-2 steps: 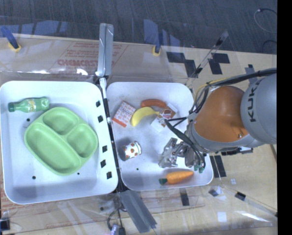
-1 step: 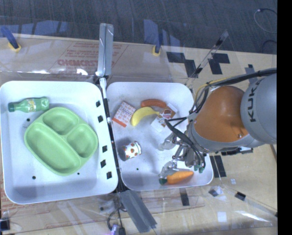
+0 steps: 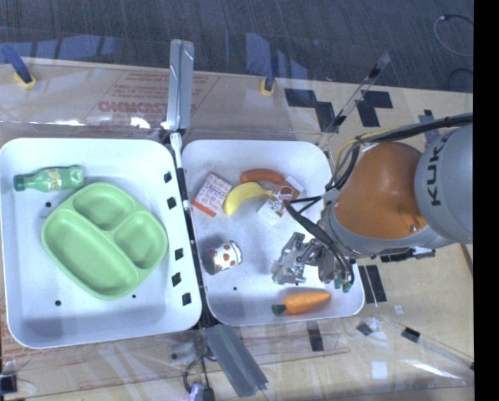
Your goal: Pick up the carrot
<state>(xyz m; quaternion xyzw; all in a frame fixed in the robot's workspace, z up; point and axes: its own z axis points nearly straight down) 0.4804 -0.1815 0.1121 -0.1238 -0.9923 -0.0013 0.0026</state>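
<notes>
One carrot (image 3: 303,302) lies at lower right, just below the hovering gripper (image 3: 299,261). Approach under way; grip state unclear. Next: descend onto it.

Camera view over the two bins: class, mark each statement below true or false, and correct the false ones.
1. The carrot lies in the right bin, near its front edge. True.
2. The green divided plate sits in the right bin. False: it is in the left bin.
3. The gripper is above the right bin, just behind the carrot. True.
4. The banana lies in the left bin beside the green bottle. False: the banana is in the right bin, next to the sausage.
5. The carrot is lifted between the gripper's fingers. False: it lies on the bin floor, apart from the gripper.
</notes>
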